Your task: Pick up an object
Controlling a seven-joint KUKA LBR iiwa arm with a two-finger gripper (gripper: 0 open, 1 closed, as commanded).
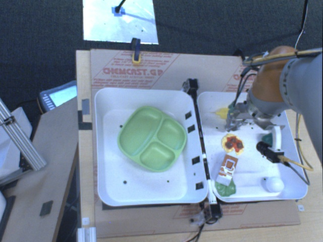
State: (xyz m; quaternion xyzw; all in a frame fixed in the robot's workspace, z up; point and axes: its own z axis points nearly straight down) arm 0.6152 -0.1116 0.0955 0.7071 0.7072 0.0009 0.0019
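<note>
Left bin point(108, 185): white, shallow, sat on the surface point(151, 64) over a cardboard sheet with red lettering. Inside it lay a green divided plate point(152, 138) with three compartments, roughly centred and turned at a slant, nothing on it.

A black divider strip point(198, 135) ran between the two bins, which stood touching side by side.

Right bin point(298, 185): held several small things. Near its lower left corner, a green flat piece point(225, 189) with a brown-and-white packet point(228, 168) lying partly over it, the packet tilted with its upper end toward the bin's middle. Just above the packet, a round yellow piece with red markings point(232, 143), flat on the bin floor. Toward the far left of this bin, a small yellow object point(222, 113). In the near right corner, a white ball point(274, 184), well apart from the rest.

Arm point(298, 82): grey, orange band point(266, 79) above the wrist, reached in from the right over the far part of the right bin. The hand point(233, 120) hung low in that bin. The small yellow object lay just beside it on its left, touching or nearly so; the round yellow-and-red piece lay near, below it. Nothing seen between the fingers; whether they stood wide or narrow, could not tell. A black fitting with a cable point(270, 152) sat below the wrist, over the bin's right half.
</note>
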